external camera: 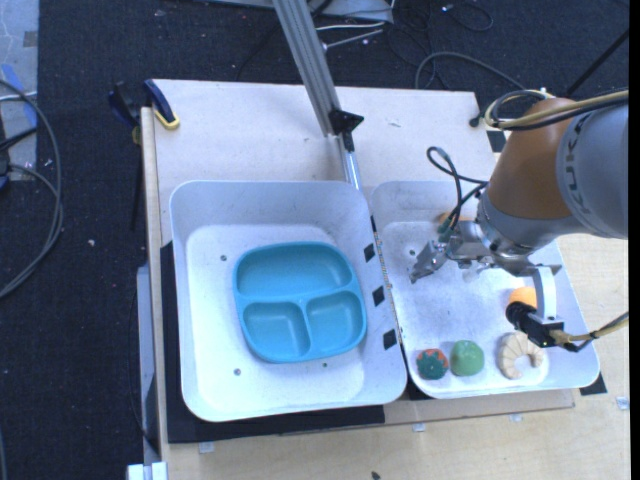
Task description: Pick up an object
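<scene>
My gripper (pixel 428 262) hangs over the upper left part of the right bin (pixel 450 313), above bare bin floor. No object shows in it. Along the bin's front edge lie a small teal and red ball (pixel 432 364), a green rounded piece (pixel 466 358) and a beige ridged pastry-like piece (pixel 520 355). An orange piece (pixel 521 296) lies near the right wall, partly behind a white bracket of the arm. All of these are apart from the gripper, to its lower right.
The left bin (pixel 200 268) holds a blue three-compartment tray (pixel 298 300). A slanted metal pole (pixel 312 58) ends at the bins' back edge. The arm's orange band (pixel 530 173) and black cables overhang the right bin's back right.
</scene>
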Controlling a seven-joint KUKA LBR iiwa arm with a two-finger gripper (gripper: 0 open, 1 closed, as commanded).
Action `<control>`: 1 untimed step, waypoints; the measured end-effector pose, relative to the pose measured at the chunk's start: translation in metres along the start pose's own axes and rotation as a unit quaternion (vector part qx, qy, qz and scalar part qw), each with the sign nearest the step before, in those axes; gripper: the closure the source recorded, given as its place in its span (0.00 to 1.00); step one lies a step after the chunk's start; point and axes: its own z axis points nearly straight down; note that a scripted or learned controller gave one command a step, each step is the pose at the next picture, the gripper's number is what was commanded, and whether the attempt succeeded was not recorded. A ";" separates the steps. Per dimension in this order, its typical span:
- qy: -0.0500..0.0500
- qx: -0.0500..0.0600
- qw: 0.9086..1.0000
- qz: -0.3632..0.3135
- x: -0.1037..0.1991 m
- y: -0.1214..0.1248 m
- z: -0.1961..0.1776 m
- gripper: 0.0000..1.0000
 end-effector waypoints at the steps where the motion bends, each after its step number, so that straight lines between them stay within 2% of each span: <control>1: 0.000 -0.001 1.000 0.000 0.001 0.000 0.053 0.00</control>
